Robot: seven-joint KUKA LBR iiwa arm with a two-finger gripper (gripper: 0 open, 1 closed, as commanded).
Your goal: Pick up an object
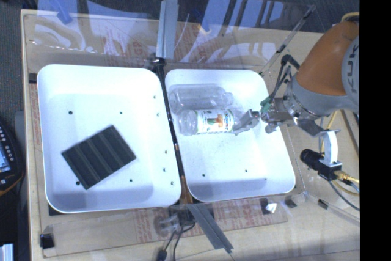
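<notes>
Two clear plastic bottles lie in the right bin [269,180]. The upper bottle [198,96] has no label. Just below it lies a second bottle [206,121] with a white, orange and green label, on its side. My gripper [250,120] reaches in from the right, low over the bin's right part, with its tip just right of the labelled bottle's end. A dark ribbed rectangular pad [98,156] lies flat in the left bin [49,88].
A metal divider post [166,27] stands behind the seam between the bins. Clear plastic panels line the back of the bench. Cables and a black connector [317,163] hang by the arm at the right, outside the right bin.
</notes>
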